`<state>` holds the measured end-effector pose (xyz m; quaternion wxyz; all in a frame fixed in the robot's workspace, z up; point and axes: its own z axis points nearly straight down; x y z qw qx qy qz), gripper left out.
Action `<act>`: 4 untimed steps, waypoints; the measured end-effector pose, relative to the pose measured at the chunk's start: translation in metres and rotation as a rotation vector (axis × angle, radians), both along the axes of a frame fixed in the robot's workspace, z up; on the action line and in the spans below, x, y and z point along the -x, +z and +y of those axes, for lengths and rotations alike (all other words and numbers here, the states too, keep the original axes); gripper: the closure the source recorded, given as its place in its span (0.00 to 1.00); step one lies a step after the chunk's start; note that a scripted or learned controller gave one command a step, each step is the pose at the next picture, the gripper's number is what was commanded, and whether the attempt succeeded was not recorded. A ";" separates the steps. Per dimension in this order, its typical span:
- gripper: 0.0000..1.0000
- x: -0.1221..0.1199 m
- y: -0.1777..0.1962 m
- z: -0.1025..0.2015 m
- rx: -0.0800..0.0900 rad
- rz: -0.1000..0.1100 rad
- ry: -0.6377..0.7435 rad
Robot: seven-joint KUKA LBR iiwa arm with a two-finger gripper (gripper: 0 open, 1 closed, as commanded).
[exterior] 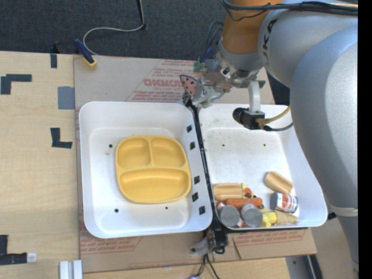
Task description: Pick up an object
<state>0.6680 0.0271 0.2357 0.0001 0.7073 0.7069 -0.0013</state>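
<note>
Several small objects lie heaped in the right bin's [273,150] near corner: a hot-dog bun [228,190], an orange piece [238,203], two grey round cans [229,215], a brown roll [279,182], a red-labelled tin [285,203] and a yellow bit [268,218]. My gripper [201,95] hangs over the far end of the divider between the bins, well away from that heap. A small pinkish speckled triangular piece [189,85] sits right at the gripper's tip. Whether it is held is unclear.
A yellow divided plate [153,168] lies in the middle of the left bin [96,156]. The black divider strip [197,156] runs between the bins. A black fitting with a hose [249,118] hangs over the right bin's far side. The arm's bulk covers the right side.
</note>
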 end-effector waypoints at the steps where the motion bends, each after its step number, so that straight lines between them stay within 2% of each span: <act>1: 1.00 0.000 0.004 0.071 -0.003 0.000 0.003; 2: 1.00 0.000 0.011 0.101 -0.003 0.000 0.003; 3: 1.00 0.000 0.017 0.144 -0.003 0.000 0.003; 4: 1.00 0.000 0.038 0.155 -0.002 -0.001 0.002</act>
